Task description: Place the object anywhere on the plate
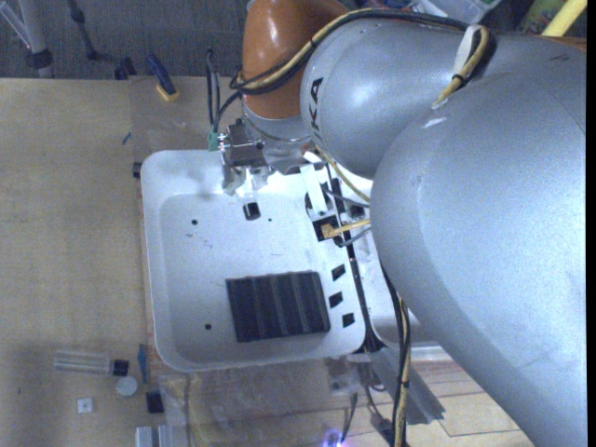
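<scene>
One white bin (168,277) in view, dark ribbed rectangular plate (277,306) flat on its floor near the front wall, long axis roughly left-right, slightly tilted, gripper (244,181) above the bin's far edge, finger state cannot be told.

Light: soft, moderately dim, warm overall.
Glare: the white bin (168,250) blows out near the claw (244,186), far side.
Shadows: faint, diffuse under the arm (484,203).
Focus: the arm's near bulk is blurred; the whole frame is slightly soft and grainy.
Sheen: broad highlights on the grey casing.
</scene>
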Robot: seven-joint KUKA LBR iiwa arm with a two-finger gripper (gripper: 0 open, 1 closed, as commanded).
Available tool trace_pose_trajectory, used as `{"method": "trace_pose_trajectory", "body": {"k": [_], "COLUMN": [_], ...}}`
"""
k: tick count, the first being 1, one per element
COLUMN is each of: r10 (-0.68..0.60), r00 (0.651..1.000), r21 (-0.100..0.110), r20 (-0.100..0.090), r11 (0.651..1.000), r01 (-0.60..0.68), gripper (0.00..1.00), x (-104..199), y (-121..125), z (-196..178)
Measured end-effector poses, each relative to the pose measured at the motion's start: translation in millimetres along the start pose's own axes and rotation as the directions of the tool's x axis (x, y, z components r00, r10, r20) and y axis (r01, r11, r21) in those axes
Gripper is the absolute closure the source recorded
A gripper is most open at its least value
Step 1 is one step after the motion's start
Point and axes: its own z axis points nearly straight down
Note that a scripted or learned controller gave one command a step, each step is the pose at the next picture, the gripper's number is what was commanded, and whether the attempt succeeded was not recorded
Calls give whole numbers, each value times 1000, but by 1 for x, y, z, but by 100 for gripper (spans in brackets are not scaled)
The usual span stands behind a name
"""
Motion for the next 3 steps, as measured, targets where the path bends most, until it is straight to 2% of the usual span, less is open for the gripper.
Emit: {"method": "trace_pose_trajectory", "body": {"k": [1, 2, 3], "r10": [-465, -538, -514], "r00": [885, 843, 858], "r21": [0, -2, 0], "r20": [0, 1, -1], "r11": [885, 843, 858], "r01": [465, 538, 514], "gripper": [100, 100, 100], "x": [-6, 8, -19], "y": [7, 7, -17], "z": [2, -62, -224]}}
